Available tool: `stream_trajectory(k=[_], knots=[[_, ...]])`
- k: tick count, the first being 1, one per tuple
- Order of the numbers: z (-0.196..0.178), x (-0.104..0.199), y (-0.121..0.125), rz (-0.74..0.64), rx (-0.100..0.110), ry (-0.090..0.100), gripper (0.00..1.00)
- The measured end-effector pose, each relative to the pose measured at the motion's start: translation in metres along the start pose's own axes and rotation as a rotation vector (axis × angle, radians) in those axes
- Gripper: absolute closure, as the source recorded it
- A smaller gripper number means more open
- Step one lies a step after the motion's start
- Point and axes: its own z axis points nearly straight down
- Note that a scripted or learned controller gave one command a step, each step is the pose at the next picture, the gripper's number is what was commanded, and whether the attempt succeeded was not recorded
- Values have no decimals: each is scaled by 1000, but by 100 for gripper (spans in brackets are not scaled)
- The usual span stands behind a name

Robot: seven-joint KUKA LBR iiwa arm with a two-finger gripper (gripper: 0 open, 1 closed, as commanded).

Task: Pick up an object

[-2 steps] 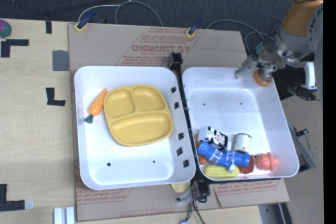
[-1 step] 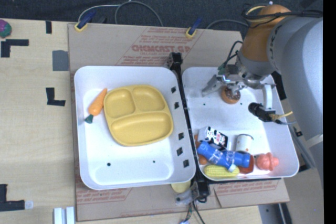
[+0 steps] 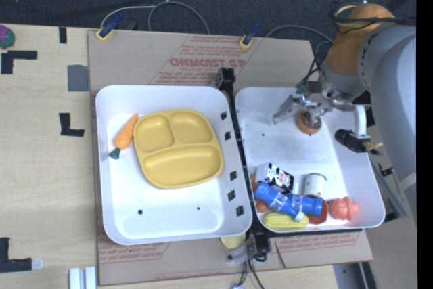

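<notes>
Over the right bin (image 3: 352, 176), the KUKA arm's gripper (image 3: 302, 108) hangs above the bin's upper half, its metal fingers (image 3: 284, 110) spread apart with nothing between them; a small round brown object (image 3: 310, 122) sits just beside the fingertips, close to the bin's far wall. Near the front of the same bin lies a cluster of toys: a blue bottle (image 3: 287, 201) lying on its side, a black-and-white item (image 3: 278, 176), a grey-and-white can (image 3: 313, 184), a yellow corn cob (image 3: 285, 220) and a pinkish-orange lump (image 3: 343, 208). Next door, the left bin (image 3: 162, 220) holds a yellow divided plate (image 3: 178, 147) with a toy carrot (image 3: 124, 134) just beside its left edge
</notes>
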Motion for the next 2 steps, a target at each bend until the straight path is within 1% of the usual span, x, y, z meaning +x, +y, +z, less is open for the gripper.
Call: stream_trajectory(k=[1, 2], knots=[[-2, -28, 4, -1, 13, 13, 0], [-142, -41, 5, -3, -31, -14, 0]])
